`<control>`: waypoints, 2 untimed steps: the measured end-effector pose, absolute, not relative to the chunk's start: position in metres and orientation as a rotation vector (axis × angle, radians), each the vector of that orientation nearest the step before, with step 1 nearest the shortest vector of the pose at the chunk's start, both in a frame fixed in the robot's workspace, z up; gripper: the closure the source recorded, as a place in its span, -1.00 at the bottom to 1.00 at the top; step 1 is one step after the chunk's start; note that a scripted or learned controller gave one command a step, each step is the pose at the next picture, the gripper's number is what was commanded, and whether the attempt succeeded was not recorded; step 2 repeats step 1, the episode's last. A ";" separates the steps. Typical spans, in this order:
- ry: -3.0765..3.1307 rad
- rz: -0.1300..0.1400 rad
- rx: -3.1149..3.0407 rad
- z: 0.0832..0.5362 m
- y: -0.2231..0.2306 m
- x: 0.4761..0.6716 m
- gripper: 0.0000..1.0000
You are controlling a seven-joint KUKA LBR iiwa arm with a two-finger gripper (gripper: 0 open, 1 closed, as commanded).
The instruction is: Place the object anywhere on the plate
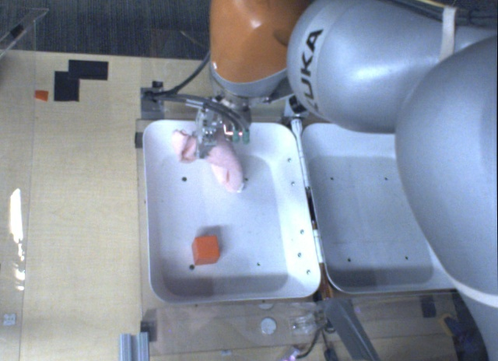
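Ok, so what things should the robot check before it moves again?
1. Gripper over the left bin: ok, at its far end.
2. Pink object under the gripper: ok, lying in the bin.
3. Pink object held between the fingers: cannot tell, the wrist hides it.
4. Orange block out of the way: ok, near the bin's front, apart from the gripper.
5. Plate to put it on: cannot tell, none seen in this view.
6. Right bin reachable: cannot tell, the arm covers much of it.

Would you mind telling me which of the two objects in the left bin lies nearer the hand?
The pink object, at the far end of the left bin beside the hand; the orange block sits apart, toward the near edge.
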State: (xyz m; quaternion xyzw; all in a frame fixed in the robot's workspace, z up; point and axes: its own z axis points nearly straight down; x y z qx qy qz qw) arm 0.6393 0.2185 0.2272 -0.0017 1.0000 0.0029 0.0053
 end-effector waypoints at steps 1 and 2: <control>3.130 0.009 -0.005 0.228 0.218 0.639 -1.00; 3.130 0.009 -0.005 0.228 0.218 0.639 -1.00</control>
